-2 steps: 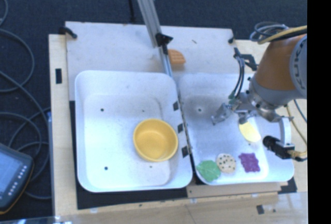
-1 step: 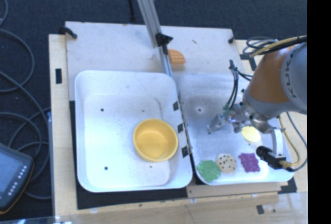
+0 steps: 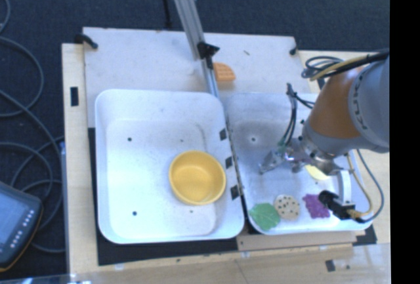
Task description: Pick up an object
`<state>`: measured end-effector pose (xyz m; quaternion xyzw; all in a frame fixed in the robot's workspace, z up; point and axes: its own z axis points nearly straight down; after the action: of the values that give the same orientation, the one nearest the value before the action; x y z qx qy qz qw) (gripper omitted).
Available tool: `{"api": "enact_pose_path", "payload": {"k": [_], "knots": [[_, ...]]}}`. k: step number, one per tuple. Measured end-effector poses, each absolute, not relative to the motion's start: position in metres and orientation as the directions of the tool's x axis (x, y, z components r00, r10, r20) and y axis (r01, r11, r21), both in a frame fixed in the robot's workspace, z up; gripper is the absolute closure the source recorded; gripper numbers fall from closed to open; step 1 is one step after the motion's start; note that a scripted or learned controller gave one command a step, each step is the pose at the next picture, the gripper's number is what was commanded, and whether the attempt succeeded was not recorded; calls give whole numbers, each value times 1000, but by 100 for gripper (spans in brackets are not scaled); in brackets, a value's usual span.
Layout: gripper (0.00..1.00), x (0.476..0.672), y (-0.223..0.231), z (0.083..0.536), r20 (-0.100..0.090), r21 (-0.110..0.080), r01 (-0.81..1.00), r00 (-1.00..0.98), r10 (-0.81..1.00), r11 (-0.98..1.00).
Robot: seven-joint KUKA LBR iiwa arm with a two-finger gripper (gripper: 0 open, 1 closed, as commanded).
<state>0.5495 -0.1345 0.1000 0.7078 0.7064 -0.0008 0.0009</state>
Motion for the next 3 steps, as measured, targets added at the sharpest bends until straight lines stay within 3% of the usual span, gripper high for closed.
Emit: {"api": "enact_pose_path", "payload": {"k": [1, 3], "knots": [[100, 551, -135, 112, -1, 5, 1000, 9, 1000, -9], [100, 555, -150, 225, -3, 9, 1000, -3, 1000, 3]]}}
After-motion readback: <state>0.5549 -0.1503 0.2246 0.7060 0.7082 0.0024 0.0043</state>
